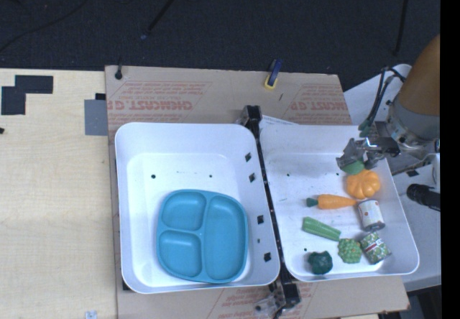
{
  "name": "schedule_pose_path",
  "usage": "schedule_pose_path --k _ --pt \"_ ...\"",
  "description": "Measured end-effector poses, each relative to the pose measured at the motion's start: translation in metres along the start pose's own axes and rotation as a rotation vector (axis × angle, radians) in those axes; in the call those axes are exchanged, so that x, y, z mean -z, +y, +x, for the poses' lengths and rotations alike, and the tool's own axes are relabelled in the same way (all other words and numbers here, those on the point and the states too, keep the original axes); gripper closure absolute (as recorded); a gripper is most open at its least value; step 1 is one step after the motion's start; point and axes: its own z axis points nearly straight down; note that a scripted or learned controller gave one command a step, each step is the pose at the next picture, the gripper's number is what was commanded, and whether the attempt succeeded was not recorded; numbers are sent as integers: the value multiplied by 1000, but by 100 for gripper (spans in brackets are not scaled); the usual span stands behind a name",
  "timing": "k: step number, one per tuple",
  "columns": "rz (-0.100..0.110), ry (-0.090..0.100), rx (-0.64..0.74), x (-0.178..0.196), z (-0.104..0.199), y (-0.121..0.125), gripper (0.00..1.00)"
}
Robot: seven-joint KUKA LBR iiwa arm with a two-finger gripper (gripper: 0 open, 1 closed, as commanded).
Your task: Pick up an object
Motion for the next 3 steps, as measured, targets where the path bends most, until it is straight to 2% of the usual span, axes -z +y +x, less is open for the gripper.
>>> schedule_pose_path --k 1,2,3 --pt "3 1 2 12 -1 0 100" --pt "7 3 5 10 52 -16 100" --pt "7 3 6 4 113 -20 100"
